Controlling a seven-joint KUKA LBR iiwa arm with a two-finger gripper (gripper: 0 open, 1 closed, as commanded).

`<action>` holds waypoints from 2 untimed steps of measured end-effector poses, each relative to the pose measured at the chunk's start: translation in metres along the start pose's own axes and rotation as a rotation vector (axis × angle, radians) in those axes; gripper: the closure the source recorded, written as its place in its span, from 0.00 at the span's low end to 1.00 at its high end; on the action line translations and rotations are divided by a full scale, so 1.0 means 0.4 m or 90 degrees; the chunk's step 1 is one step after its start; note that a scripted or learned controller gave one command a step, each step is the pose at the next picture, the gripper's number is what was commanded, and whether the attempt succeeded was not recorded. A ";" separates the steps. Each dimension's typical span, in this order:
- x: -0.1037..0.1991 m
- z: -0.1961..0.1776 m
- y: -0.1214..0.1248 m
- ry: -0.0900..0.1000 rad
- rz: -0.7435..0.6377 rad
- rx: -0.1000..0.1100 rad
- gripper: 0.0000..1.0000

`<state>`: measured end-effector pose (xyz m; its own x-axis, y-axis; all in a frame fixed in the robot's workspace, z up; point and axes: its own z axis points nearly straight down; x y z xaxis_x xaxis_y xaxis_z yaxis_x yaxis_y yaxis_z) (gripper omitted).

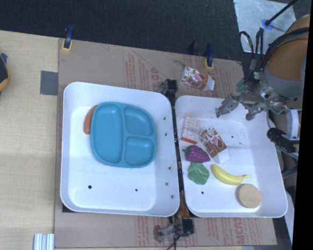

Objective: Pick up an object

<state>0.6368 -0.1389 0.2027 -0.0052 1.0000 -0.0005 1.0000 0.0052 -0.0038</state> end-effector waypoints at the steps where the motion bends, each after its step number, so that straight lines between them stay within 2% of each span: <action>1: -0.006 0.230 -0.049 -0.001 0.001 -0.010 0.00; 2: 0.042 0.280 -0.267 0.000 0.000 0.000 0.00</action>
<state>0.5297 -0.1228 0.0913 -0.0059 1.0000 -0.0006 1.0000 0.0059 -0.0041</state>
